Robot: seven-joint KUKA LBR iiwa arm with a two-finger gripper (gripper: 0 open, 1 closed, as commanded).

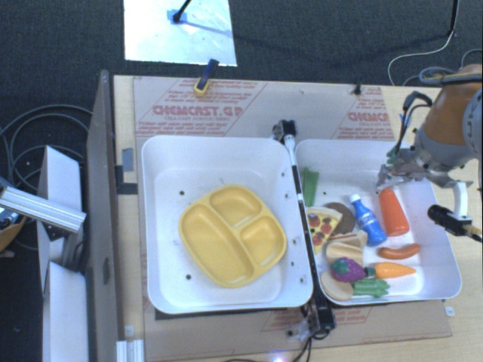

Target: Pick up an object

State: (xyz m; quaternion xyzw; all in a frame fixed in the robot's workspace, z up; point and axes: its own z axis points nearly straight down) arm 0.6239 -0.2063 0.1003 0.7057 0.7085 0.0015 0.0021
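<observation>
Arm in from the right, hand [404, 173] sitting low over the top right part of the right bin [445, 277] — it's just above the orange-red bottle [393, 211], near its top end, but I can't see whether it touches it, and I cannot tell how wide the hand is set. Nothing visibly between its tips. The orange-red bottle lies roughly upright in the view, with the blue bottle [367, 219] tilted just beside it on the left. Rest of the right bin: green piece [309, 185] by the divider, pizza slice [322, 225], sausage [401, 251] below the orange-red bottle, carrot [395, 271] under that, purple piece [348, 268] and a green leafy piece [370, 286] near the bottom edge. Left bin [162, 202] holds 1 yellow tray [232, 234] with 3 compartments, lying at a slant, well apart from the hand. Both bins sit side by side on the table [249, 100].
</observation>
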